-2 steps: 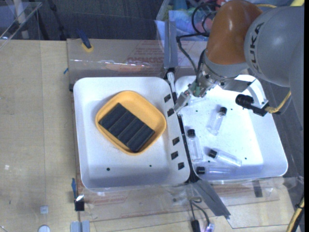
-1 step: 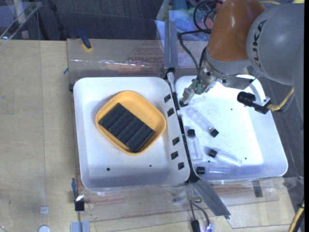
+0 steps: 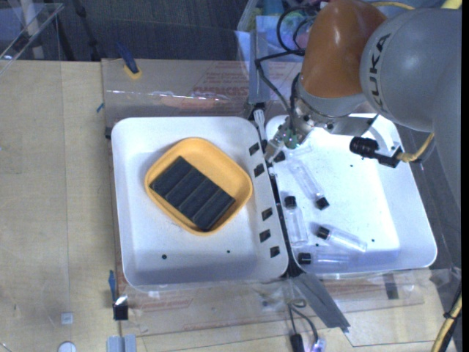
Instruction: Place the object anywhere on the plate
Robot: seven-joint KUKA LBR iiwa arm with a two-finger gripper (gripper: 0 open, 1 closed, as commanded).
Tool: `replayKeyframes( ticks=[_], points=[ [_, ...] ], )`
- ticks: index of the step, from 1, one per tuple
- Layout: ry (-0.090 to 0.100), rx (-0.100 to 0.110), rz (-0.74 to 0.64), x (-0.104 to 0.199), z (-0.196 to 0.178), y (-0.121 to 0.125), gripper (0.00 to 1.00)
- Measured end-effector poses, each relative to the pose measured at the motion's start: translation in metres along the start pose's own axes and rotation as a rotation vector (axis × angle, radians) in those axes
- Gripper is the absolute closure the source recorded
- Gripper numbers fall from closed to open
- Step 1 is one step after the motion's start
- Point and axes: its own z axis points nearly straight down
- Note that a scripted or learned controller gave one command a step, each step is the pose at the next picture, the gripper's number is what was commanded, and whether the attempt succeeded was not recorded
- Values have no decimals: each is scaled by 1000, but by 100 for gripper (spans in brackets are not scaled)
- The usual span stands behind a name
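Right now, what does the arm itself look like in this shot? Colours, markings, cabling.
The arm is bulky and rounded, with a light grey shell carrying dark KUKA lettering. An orange band wraps the segment above the wrist. Black cables loop along its left side toward the gripper, a small metallic assembly with some greenish parts. A black fitting with a yellow cable sits beneath the grey shell.

Fixed overhead cam, slanted down on both bins (image 3: 146, 270).
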Motion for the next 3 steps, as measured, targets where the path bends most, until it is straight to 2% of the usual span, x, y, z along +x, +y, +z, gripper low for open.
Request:
replayKeyframes(
  ticks=[1, 2, 3],
  points=[
    [1, -1, -274, 34, 0, -7, 100],
    [0, -1, -466, 55, 0, 2, 100],
    [0, -1, -566, 84, 4, 8, 100]
  ],
)
